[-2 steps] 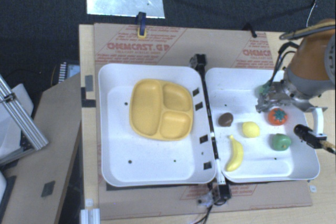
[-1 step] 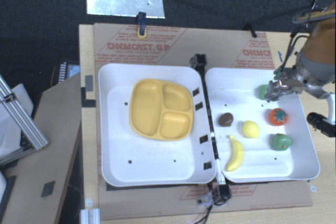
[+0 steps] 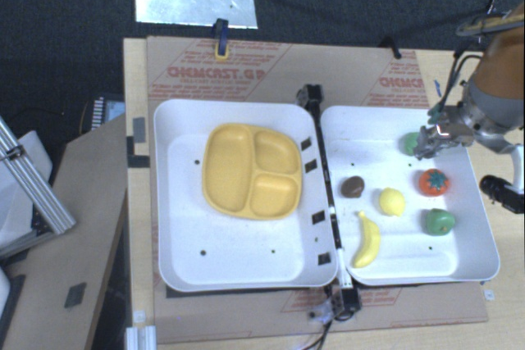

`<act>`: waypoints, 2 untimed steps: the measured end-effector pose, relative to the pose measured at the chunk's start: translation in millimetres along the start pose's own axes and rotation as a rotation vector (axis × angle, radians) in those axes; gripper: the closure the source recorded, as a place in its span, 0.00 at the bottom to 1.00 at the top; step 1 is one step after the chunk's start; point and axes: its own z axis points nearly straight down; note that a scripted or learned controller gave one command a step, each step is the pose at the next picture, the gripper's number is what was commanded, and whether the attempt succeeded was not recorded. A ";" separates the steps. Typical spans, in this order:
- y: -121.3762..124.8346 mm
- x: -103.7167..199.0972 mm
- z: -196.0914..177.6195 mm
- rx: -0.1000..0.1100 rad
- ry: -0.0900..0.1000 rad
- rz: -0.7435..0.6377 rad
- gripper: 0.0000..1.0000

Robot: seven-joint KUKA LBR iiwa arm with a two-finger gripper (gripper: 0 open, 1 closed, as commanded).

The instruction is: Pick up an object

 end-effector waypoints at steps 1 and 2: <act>-6.7 52.6 8.3 0.002 0.002 -0.005 1.00; -8.2 105.0 -4.9 0.000 0.002 -0.006 1.00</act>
